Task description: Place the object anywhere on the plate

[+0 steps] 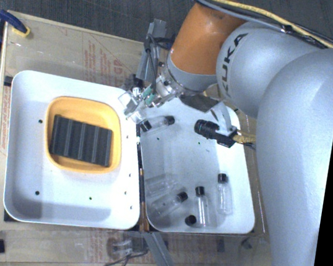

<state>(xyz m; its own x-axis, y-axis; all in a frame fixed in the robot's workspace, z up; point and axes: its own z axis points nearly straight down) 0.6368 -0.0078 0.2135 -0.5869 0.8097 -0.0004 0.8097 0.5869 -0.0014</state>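
White bins (21, 137) below; pincer (135, 102) perhaps grips a blurred vial.

Left bin (21, 137): open white floor all round yellow plate (86, 112), dark ridged block (82, 141) hogs plate middle. Right bin (240, 203): clear vials (204, 211) clutter near end, big grey arm (276, 71) overhangs far side.

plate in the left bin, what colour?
Yellow-orange rim, dark ribbed grey centre; camera view shows it.
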